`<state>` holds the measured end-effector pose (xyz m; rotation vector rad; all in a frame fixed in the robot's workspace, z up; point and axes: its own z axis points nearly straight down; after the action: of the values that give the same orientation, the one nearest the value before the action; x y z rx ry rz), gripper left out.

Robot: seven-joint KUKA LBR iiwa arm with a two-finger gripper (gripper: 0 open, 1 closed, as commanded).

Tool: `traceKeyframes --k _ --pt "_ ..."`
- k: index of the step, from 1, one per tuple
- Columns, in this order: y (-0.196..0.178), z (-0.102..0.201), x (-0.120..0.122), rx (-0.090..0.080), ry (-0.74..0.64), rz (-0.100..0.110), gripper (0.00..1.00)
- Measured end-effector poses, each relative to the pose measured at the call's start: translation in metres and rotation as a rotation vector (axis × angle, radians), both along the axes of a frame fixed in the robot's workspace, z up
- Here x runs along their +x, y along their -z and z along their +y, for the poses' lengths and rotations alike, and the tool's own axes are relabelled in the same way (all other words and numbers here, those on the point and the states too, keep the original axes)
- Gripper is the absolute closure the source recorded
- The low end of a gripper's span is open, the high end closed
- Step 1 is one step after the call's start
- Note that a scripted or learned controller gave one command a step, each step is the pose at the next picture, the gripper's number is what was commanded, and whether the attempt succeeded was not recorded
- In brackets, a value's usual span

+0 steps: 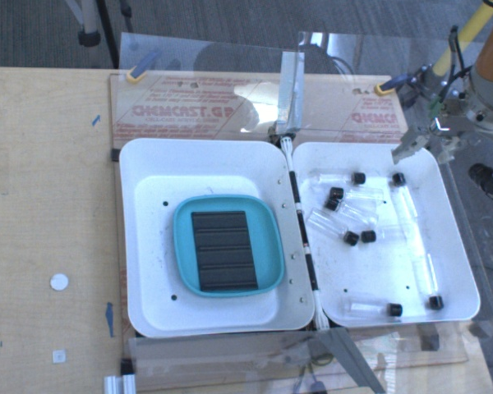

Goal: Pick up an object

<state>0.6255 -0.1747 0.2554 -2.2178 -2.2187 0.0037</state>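
Note:
Several clear vials with black caps lie scattered in the right bin (467,279): one pair near its far left (346,199), one in the middle (358,237), one at the front (375,309), one along the right side (428,274). My gripper (412,144) hangs over the bin's far right corner, just above the rim, beside a vial (402,192) that lies below it. Nothing shows in its grasp. The left bin (136,220) holds a teal dish (267,249) with a black ridged block (223,250) inside it.
A clear plastic sheet (197,109) with red lettering stands behind both bins, with a metal clip post (291,97) at the divide. The tan bench (41,203) stretches to the left. Cables and arm hardware (456,89) crowd the upper right.

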Motion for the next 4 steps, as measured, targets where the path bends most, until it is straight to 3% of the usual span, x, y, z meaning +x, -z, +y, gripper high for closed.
traceKeyframes --k 1,2,3,4 --pt "0.103 0.003 -0.013 -0.001 -0.002 0.000 0.00" --pt "0.140 -0.008 0.013 -0.005 -0.031 -0.027 0.00" --pt "0.169 0.008 0.021 -0.003 -0.062 -0.009 0.00" --pt "0.169 0.059 0.009 0.000 -0.083 -0.008 0.00"
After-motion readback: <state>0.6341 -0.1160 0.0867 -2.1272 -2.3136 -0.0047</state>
